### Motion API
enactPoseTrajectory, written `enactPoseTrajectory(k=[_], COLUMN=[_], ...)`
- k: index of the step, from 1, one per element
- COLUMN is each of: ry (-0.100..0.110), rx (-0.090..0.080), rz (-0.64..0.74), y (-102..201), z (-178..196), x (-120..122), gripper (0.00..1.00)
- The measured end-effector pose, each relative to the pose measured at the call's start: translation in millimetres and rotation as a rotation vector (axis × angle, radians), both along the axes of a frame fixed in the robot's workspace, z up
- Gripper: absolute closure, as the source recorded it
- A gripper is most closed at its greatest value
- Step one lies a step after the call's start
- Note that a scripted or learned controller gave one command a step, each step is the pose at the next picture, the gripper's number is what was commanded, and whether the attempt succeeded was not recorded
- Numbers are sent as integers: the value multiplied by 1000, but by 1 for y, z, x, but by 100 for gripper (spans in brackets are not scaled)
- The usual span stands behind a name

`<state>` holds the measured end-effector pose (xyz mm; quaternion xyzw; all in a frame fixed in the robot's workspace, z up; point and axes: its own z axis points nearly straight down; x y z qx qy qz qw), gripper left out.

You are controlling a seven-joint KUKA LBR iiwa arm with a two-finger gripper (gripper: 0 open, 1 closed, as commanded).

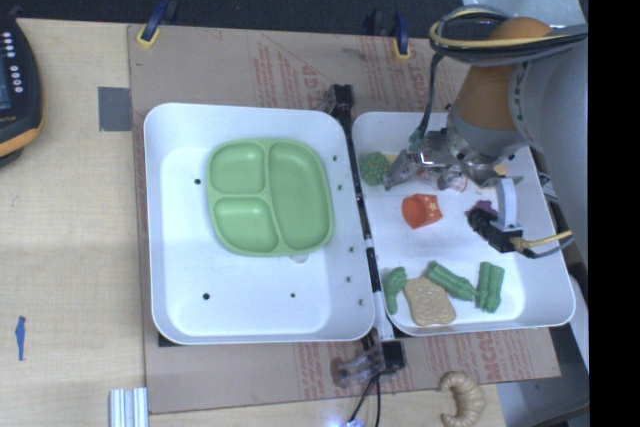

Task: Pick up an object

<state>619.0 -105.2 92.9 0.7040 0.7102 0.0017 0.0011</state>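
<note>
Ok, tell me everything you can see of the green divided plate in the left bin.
The green divided plate is pale green, looks like matte plastic, and is a rounded square with raised ridges splitting it into three compartments: two smaller ones on the left, one long one on the right. It lies flat, turned slightly, in the upper middle of the left bin, resting on the bin's white floor. Nothing sits in it. The hand is over the other bin, well apart.
</note>
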Motion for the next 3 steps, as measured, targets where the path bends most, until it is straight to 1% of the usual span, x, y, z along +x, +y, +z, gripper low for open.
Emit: enactPoseTrajectory(k=[1, 2, 3], ry=[12, 10, -2], rx=[0, -1, 2], rz=[-6, -3, 2], y=[-4, -5, 64], z=[-2, 9, 105], x=[-48, -45, -23], gripper=[0, 100, 100])
